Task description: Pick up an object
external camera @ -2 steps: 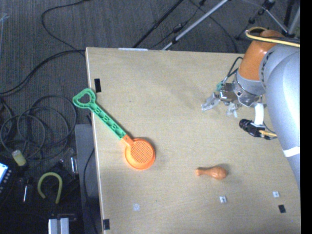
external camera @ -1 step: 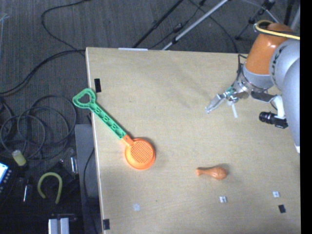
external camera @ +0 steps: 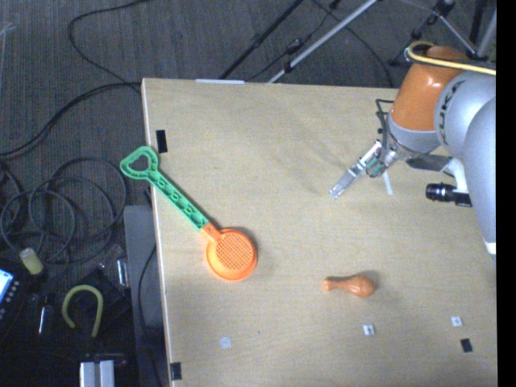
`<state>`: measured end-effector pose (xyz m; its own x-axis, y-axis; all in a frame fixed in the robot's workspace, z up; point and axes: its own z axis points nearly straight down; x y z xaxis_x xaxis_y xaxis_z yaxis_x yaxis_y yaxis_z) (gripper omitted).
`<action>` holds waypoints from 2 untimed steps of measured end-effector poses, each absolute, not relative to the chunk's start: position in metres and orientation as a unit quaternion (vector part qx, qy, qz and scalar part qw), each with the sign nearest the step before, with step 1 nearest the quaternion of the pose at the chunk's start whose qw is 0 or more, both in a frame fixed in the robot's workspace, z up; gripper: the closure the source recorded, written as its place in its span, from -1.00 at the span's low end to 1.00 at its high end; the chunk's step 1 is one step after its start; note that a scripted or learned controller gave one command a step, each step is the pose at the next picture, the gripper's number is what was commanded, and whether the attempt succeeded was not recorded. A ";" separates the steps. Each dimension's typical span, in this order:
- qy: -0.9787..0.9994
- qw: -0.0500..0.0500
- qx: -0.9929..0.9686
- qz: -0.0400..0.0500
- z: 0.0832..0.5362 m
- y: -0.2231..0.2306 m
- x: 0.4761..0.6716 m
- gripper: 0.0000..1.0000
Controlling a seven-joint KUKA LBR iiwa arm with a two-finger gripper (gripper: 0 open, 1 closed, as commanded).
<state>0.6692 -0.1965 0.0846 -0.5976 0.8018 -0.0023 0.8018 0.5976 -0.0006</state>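
Note:
An orange sieve with a green handle (external camera: 201, 224) lies at the left of the tan bench top, its round head toward the middle and the handle loop past the left edge. A small orange drumstick-shaped object (external camera: 351, 285) rests lower, right of centre. My gripper (external camera: 361, 189) hangs at the right, under the orange wrist band, above bare bench surface. It is well above and slightly right of the drumstick. Its two fingers are spread and open, with nothing between them.
The bench top (external camera: 282, 135) has small dark and white markers near its lower edge. Off the left edge lies dark floor with cables and a yellow-green hook (external camera: 82, 303). Tripod legs cross the floor at the top.

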 end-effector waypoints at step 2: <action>0.924 0.002 0.382 -0.001 0.177 -0.164 0.669 1.00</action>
